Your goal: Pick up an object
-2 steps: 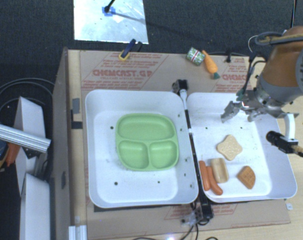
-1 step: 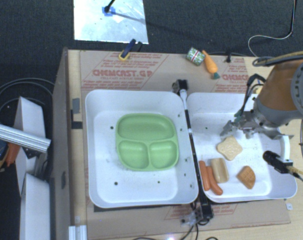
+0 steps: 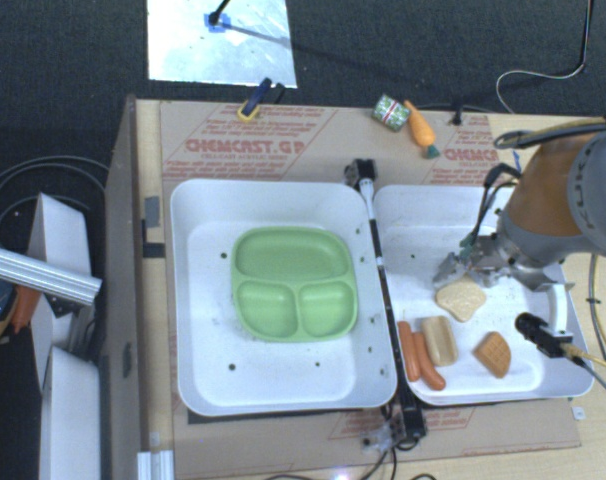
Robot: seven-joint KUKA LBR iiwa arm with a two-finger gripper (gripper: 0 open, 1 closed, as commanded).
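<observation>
Right of centre, the gripper (image 3: pixel 461 266) sits atop the bread slice (image 3: pixel 461 299); whether it's open, I cannot tell; it may slip off

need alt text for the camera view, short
A grey and orange robot arm reaches from the right into the right bin, its claw just above a pale bread slice. Nearby lie sausages, a tan block and a toast piece. The left bin holds a green divided plate.
</observation>
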